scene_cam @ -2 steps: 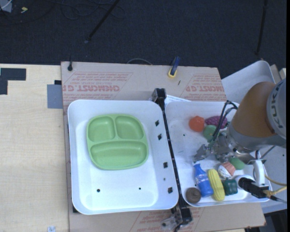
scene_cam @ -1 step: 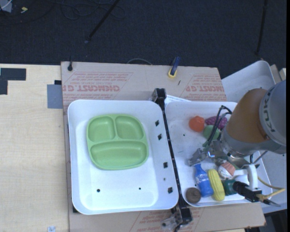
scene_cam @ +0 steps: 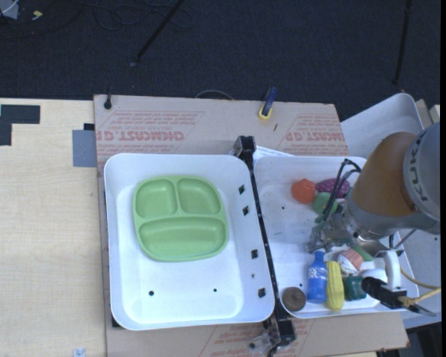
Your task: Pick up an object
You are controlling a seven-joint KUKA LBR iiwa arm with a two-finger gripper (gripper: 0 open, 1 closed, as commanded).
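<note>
My gripper (scene_cam: 322, 239) hangs low over the middle of the right bin (scene_cam: 276, 199), reaching in from the right. Just in front of it lie a blue bottle (scene_cam: 317, 277), a yellow corn cob (scene_cam: 334, 286) and a green object (scene_cam: 351, 287). A small red-and-white item (scene_cam: 351, 260) sits right beside the gripper. Behind the gripper are an orange-red fruit (scene_cam: 302, 190), a purple thing (scene_cam: 329, 185) and a green piece (scene_cam: 323, 201). A brown round object (scene_cam: 293, 298) rests at the bin's front edge. I see nothing held.
The left bin (scene_cam: 126, 274) holds a green divided plate (scene_cam: 181, 218). A black divider (scene_cam: 256, 229) runs between the bins. Cardboard lies under both bins, and a blue-and-yellow clamp (scene_cam: 267, 104) is at the back.
</note>
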